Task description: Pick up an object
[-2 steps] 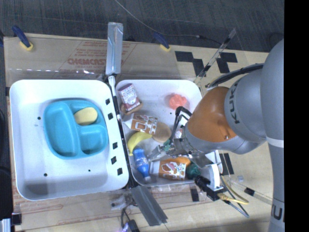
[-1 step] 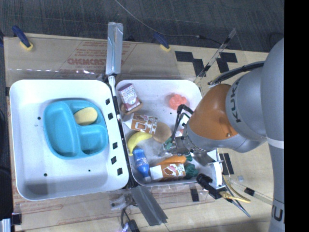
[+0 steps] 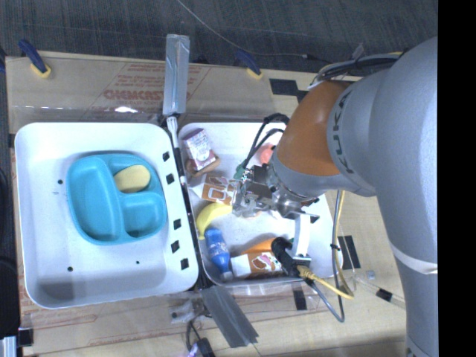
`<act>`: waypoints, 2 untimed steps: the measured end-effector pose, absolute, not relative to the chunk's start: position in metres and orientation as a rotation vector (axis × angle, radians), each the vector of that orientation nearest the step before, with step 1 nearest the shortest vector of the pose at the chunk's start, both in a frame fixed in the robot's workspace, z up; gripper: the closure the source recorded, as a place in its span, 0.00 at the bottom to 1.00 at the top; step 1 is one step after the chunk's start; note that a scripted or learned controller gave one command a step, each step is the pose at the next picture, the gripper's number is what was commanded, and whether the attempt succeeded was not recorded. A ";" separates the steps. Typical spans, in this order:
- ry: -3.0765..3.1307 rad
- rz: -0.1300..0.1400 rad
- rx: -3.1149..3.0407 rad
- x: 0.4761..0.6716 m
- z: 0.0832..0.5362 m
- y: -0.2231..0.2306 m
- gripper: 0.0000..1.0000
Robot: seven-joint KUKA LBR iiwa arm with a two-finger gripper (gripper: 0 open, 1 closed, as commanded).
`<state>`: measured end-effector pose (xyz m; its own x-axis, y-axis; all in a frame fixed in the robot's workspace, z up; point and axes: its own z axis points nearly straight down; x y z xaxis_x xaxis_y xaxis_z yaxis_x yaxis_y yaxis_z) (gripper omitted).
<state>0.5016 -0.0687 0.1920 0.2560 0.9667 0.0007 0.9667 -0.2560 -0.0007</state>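
The hand (image 3: pixel 248 198) hangs low in the right bin (image 3: pixel 316 233), above a banana (image 3: pixel 210 215) near its left wall; its opening cannot be told. A bottle (image 3: pixel 217 251) and carton (image 3: pixel 256 263) crowd the bin's near edge. A good pick would likely centre on one item, clear of neighbours.

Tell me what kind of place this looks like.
Probably a robotics lab bench set up for pick-up trials: an industrial arm reaches over two white bins, one holding a blue tray, with cardboard clamped underneath and loose cables.
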 end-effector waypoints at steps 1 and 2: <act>-1.913 0.002 -2.490 0.501 0.191 -0.070 0.00; -2.068 0.005 -2.358 0.476 0.191 -0.025 0.00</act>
